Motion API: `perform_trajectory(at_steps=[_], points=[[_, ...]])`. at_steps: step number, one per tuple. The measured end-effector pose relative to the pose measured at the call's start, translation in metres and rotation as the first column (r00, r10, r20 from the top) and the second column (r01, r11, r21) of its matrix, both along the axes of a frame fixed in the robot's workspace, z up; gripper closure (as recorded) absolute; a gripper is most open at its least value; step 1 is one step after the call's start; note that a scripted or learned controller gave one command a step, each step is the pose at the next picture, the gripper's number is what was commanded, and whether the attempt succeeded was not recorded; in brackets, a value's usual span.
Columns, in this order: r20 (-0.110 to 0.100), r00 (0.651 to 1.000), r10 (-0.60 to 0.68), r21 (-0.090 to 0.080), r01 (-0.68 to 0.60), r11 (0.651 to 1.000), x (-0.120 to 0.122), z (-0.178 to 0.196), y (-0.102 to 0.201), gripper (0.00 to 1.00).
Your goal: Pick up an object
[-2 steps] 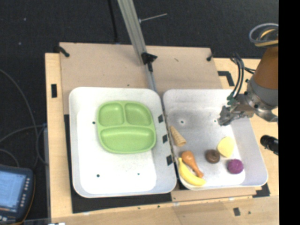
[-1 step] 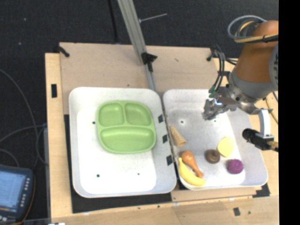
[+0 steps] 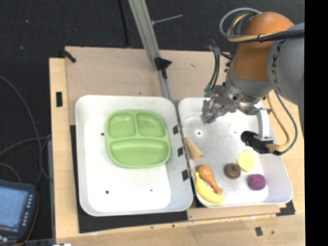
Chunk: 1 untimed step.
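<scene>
Worktop (image 3: 118,76) of pale wood is seen from above, bearing two shallow white bins side by side. In the left bin (image 3: 92,188) a green divided plate (image 3: 138,139) lies flat, with three compartments. The right bin (image 3: 279,188) holds the small objects: a tan cone (image 3: 193,148) close to the inner wall, an orange carrot-like piece (image 3: 210,178) just below it, a yellow banana (image 3: 207,192) touching that piece at the near rim, a brown round item (image 3: 232,170), a pale yellow piece (image 3: 247,161) just beside it, and a purple ball (image 3: 257,181) near the far right corner. What the brown item is cannot be made out at this size.

The arm (image 3: 261,50) is cut off at the right edge, and its orange band hides part of the bin's upper rim. The gripper (image 3: 209,114) is seen over the upper left part of the right bin, well apart from all the objects. Its fingertips are blurred and merged with the wrist hardware, so it cannot be told whether the gripper is spread or pressed together; nothing is seen between them. A black fitting (image 3: 253,140) with cables is partly covered by the arm. A metal pole (image 3: 146,35) slants across the worktop and is cut off at the top edge.
</scene>
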<state>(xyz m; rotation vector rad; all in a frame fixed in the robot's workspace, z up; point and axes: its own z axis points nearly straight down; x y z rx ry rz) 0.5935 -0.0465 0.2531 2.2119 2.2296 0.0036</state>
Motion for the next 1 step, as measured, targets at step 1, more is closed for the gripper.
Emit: perform_trajectory(at_steps=[1], points=[[-0.001, 1.000, -0.001, 0.000, 0.001, 1.000, 0.0069, 0.0005, 0.0458, 1.00]])
